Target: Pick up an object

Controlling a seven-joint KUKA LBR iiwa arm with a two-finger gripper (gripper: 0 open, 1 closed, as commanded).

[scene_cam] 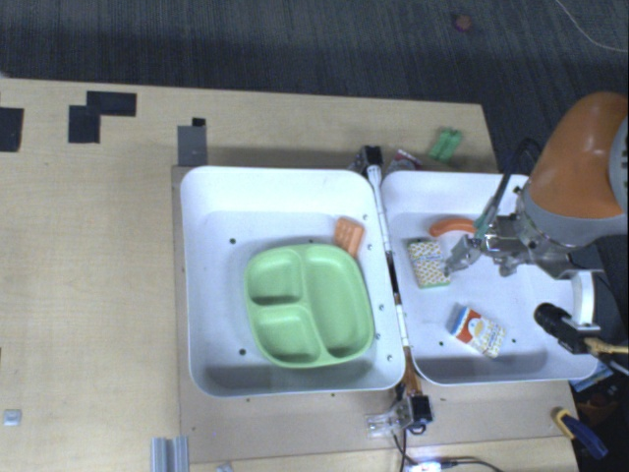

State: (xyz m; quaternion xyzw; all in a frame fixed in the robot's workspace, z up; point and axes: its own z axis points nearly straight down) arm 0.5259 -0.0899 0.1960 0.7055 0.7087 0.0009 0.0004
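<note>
1. Inside the right white bin, at its 9 o'clock side, the gripper hangs just beside one patterned packet; whether it is released or clenched, I cannot tell.
2. One orange sausage-shaped piece lies at 11 o'clock, one small colourful carton at 6 o'clock.
3. One green divided plate and one orange block lie in the left white bin.

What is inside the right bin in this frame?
The right bin holds a patterned packet, an orange sausage-shaped piece and a small carton. The gripper hangs beside the packet. The arm covers the bin's right part.
</note>
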